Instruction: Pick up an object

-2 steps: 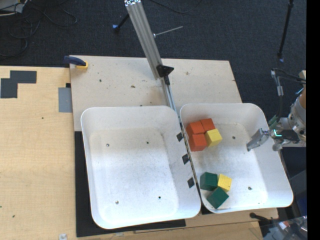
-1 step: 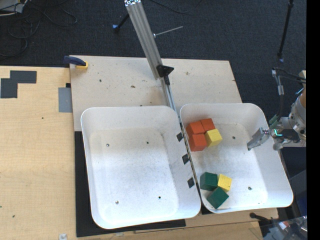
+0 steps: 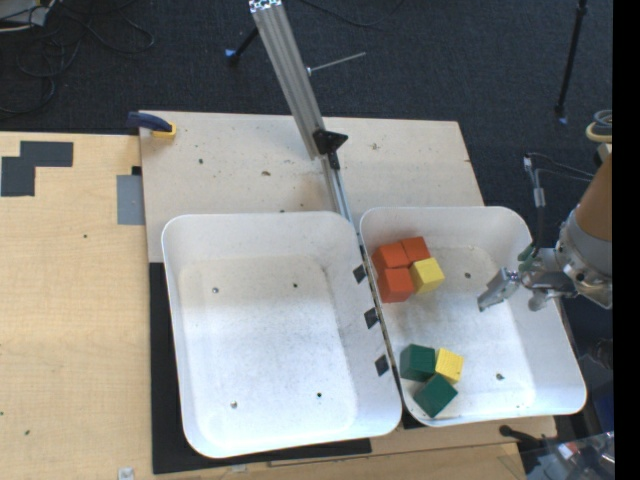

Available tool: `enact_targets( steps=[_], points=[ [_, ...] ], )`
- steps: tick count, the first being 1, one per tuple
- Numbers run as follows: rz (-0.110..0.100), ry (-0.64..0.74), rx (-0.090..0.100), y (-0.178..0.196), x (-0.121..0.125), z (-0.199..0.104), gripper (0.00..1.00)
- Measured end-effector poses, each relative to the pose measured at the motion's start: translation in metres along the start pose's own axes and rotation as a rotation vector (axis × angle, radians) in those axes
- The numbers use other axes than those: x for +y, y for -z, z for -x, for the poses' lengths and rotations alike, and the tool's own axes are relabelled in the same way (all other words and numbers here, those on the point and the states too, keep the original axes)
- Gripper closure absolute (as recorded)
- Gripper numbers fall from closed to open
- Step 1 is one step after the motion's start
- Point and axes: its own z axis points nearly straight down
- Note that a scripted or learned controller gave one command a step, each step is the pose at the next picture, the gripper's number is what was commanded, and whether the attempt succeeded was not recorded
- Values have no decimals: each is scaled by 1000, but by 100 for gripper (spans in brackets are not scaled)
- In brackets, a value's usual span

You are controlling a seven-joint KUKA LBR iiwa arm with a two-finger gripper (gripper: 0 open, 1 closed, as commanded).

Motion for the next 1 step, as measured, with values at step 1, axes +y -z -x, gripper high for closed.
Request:
enact_targets(
  steps=[1],
  points=[
    [-1, -1, 0, -45, -5, 2, 0]
  ],
)
